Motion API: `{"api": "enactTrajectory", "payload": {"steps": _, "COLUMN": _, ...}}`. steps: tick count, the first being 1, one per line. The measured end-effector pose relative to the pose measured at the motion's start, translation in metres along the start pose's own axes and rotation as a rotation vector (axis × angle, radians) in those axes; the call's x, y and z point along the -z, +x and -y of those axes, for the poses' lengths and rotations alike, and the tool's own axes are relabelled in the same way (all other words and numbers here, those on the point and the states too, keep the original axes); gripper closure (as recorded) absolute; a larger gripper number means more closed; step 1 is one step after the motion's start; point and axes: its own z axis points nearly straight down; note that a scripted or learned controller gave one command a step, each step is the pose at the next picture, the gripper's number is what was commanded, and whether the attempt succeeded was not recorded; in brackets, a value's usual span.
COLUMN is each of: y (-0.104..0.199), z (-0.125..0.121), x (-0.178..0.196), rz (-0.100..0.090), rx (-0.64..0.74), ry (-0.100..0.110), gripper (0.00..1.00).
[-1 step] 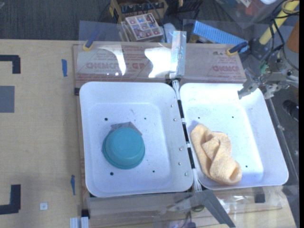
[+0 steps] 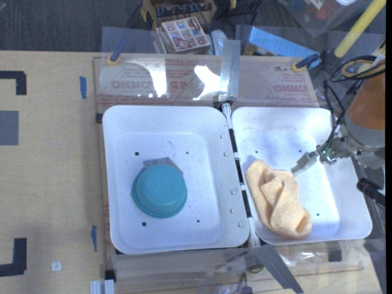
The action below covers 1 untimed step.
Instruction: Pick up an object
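A crumpled yellow cloth [image 2: 278, 199] lies in the right bin [image 2: 349, 219], against its left wall and front edge. A teal bowl [image 2: 160, 190] sits upside down in the left bin [image 2: 122, 133], on a small grey scrap. The gripper [image 2: 305, 162] reaches in from the right, low over the right bin's floor. Its tip is just right of and above the cloth's upper edge, and I cannot tell whether it touches the cloth. I see nothing held in it.
A narrow divider [image 2: 236, 164] separates the two bins. Clear plastic sheets [image 2: 184, 78] stand behind them. Dark cables [image 2: 343, 84] hang by the arm's orange band [image 2: 370, 106]. Boxes and clutter sit beyond the bench.
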Motion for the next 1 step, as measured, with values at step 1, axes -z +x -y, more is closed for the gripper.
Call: {"api": "enactTrajectory", "payload": {"steps": 1, "y": 0.0286, "z": 0.0093, "x": -0.0593, "rz": 0.006, "rx": 0.078, "ry": -0.009, "gripper": 0.0}}
